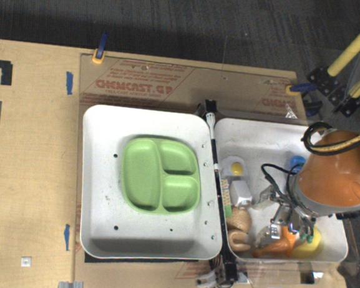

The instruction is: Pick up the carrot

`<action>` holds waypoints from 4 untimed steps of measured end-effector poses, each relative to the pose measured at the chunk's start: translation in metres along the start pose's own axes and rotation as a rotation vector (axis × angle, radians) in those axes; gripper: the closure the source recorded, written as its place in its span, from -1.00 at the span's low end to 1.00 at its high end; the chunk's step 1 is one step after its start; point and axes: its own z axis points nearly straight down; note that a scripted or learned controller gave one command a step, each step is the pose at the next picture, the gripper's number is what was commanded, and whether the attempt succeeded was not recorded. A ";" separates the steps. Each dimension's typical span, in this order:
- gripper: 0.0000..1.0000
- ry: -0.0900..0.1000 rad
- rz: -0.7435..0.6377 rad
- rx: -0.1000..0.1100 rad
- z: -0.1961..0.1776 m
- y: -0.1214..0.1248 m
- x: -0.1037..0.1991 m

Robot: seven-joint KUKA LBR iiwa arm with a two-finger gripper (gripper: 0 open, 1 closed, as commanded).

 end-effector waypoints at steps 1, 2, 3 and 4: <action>-1.00 -0.008 -0.399 -0.004 0.000 -0.023 -0.005; 1.00 -0.027 -0.391 -0.005 -0.013 -0.021 -0.010; -1.00 -0.026 -0.392 -0.006 -0.012 -0.020 -0.010; 1.00 -0.039 -0.386 -0.005 -0.023 -0.019 -0.013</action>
